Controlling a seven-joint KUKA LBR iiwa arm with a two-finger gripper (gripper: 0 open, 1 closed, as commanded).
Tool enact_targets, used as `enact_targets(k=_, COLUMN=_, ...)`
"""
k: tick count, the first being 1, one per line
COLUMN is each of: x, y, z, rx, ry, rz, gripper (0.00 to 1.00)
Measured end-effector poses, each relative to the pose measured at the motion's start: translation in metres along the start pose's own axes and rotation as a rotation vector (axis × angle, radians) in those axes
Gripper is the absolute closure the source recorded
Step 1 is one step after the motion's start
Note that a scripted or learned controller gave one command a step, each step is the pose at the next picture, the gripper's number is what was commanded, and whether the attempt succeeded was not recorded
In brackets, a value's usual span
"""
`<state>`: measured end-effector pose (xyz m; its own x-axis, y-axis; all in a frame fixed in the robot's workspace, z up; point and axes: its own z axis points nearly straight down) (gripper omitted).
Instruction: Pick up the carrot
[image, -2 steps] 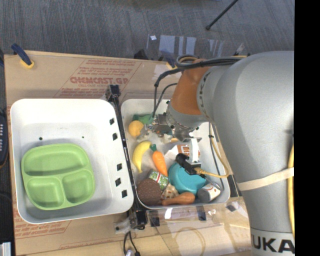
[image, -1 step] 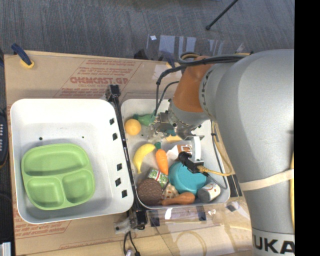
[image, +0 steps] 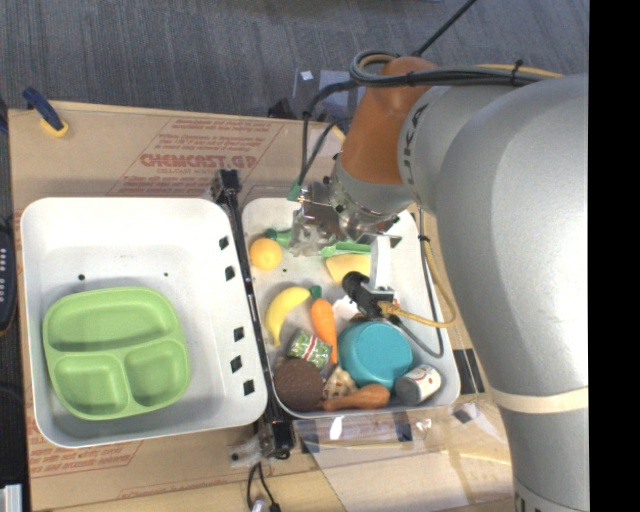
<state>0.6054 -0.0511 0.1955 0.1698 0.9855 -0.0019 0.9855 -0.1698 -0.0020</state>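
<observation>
Gripper (image: 318, 228) state unreadable — carrot (image: 323, 321) sits at its 6 o'clock, wedged between banana (image: 283, 310) and teal bowl (image: 376, 354) — fingers could snag either.

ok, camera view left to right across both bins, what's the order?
Green divided plate → banana → carrot → teal bowl → grey arm. The small items around the bowl overlap, so they are left out.

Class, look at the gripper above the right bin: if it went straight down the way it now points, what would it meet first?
Probably the bin floor between the lemon and the yellow wedge, not the carrot. The gripper hangs over the bin's far end; depth is unclear.
</observation>
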Motion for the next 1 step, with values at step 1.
enact_targets(k=1, x=0.0480, y=-0.0907, z=0.0053, rx=0.014, ry=0.000, rz=0.209, gripper=1.00)
